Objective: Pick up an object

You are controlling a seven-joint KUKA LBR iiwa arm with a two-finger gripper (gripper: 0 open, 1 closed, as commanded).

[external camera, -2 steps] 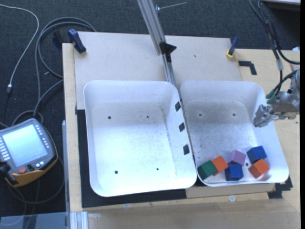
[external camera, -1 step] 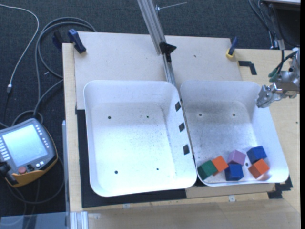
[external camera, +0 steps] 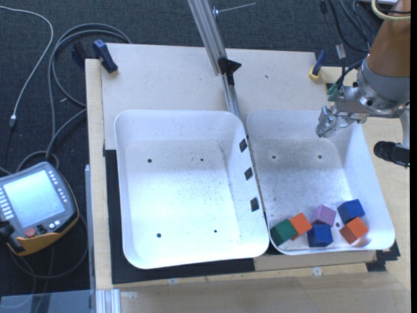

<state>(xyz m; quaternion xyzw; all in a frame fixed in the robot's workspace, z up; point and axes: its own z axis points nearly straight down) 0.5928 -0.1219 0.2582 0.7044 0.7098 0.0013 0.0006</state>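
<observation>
Several small blocks lie huddled in the near corner of the right bin (external camera: pixel 293 168): a green one (external camera: pixel 283 231), an orange one (external camera: pixel 300 223), a dark blue one (external camera: pixel 319 235), a purple one (external camera: pixel 324 214), another blue one (external camera: pixel 351 209) and another orange one (external camera: pixel 354 229). My gripper (external camera: pixel 324 126) hangs over the far right part of that bin, well away from the blocks, pointing down and to the left. Nothing shows at its tip.
The left bin (external camera: pixel 176 175) lies beside the right one, with black markers along the shared wall. A slanted metal pole (external camera: pixel 207 28) crosses the far bench. Blue clamps (external camera: pixel 104 55) sit at the far corners. A teach pendant (external camera: pixel 32 207) and cables lie off the bench on the left.
</observation>
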